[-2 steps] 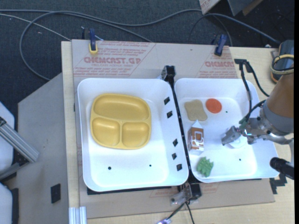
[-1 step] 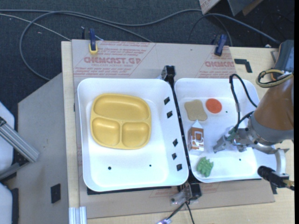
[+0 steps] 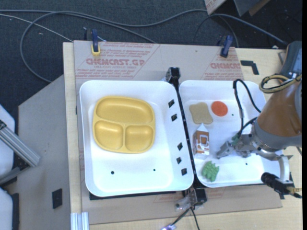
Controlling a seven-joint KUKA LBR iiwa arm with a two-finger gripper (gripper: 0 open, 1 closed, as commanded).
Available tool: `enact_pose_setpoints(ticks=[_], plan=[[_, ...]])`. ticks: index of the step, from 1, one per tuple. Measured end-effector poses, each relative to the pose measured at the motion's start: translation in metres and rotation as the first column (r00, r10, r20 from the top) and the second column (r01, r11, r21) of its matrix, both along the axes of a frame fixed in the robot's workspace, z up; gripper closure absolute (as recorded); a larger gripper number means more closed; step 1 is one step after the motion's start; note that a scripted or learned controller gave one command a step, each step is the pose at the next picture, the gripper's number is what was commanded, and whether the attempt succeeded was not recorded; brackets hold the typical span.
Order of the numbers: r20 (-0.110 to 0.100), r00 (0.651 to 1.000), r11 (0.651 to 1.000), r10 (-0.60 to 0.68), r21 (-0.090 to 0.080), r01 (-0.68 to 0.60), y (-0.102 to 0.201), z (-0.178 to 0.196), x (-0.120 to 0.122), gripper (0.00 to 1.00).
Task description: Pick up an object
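In the right bin (image 3: 249, 176) lie several small objects. A tan toast-shaped piece (image 3: 200, 113) and an orange disc (image 3: 219, 109) sit toward the back. A brown and white packet (image 3: 202, 143) lies near the bin's left wall, with a green broccoli-like piece (image 3: 210, 170) in front of it. My gripper (image 3: 224, 151) hangs low over the middle of this bin, just right of the packet and a little behind the green piece. It touches none of them as far as I can see, and nothing shows in its grasp.
The left bin (image 3: 96, 176) bears a yellow divided plate (image 3: 124, 124). A black clip-lined divider (image 3: 178, 128) runs between the bins. The grey arm with its orange band (image 3: 283, 114) covers the right bin's right side, trailing a black cable (image 3: 240, 99).
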State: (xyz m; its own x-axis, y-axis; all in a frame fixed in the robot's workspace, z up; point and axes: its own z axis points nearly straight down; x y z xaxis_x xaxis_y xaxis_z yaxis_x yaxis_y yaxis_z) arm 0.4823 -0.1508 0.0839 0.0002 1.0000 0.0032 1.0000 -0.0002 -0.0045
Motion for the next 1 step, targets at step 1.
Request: enact_pose_setpoints(ticks=[1], plan=[[0.005, 1.0, 1.0, -0.001, -0.002, 0.001, -0.0008, 0.0123, 0.0012, 1.0]])
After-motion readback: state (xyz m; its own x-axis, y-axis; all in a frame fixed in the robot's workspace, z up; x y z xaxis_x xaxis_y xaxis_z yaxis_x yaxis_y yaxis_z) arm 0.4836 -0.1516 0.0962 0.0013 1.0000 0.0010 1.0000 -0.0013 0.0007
